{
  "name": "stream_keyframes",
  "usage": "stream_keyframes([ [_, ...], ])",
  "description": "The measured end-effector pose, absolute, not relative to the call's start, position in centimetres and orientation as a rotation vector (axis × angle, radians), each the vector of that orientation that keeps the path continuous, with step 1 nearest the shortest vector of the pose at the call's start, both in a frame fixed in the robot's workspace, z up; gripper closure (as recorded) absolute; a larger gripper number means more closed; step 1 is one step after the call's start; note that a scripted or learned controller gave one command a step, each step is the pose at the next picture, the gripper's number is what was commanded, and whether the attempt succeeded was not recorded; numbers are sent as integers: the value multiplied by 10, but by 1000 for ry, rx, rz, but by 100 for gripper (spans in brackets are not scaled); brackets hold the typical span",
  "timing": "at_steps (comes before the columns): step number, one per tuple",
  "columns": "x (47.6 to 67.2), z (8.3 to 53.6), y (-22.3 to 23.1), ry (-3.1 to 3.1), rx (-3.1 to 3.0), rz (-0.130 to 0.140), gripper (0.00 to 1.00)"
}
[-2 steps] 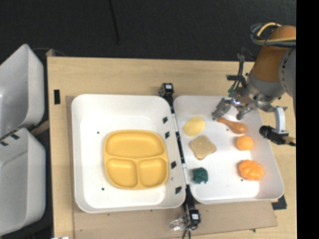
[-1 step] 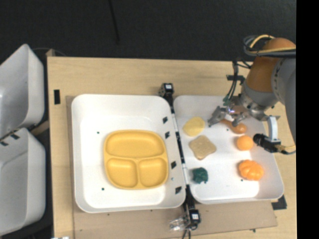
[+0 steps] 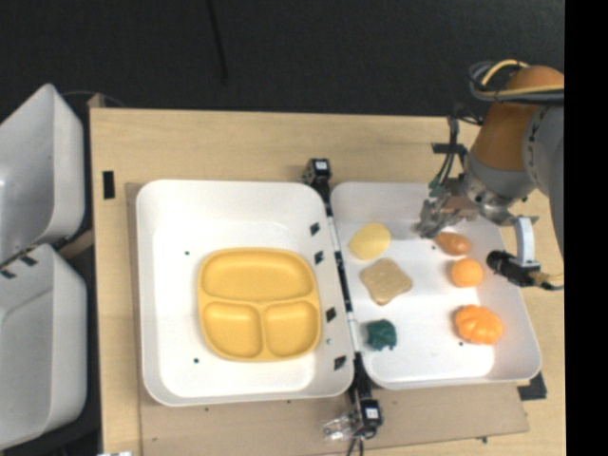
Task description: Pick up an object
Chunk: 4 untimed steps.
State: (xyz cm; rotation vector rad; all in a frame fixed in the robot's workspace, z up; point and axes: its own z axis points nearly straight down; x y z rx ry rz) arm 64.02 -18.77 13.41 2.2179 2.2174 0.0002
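The right bin (image 3: 418, 369) holds a pale yellow rounded piece (image 3: 370, 240), a tan bread-like slice (image 3: 385, 280), a dark green lump (image 3: 381, 334), a small orange ball (image 3: 465, 273), an orange pumpkin shape (image 3: 478, 324) and an orange-brown oval piece (image 3: 453, 243). My gripper (image 3: 438, 215) hangs low over the bin's far right part, just up and left of the orange-brown oval piece. Nothing shows between its fingers.
The left bin (image 3: 161, 350) bears a yellow divided tray (image 3: 258, 302) in its middle. White moulded shapes (image 3: 33, 255) stand past the bench's left edge. Small black clips (image 3: 317, 170) sit along the seam between the bins.
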Motion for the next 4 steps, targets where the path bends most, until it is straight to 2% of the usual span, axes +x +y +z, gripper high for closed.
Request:
stream_keyframes([
  [3,645,302,-195,2220,2212,6,100],
  [4,644,306,-142,2227,2214,3,100],
])
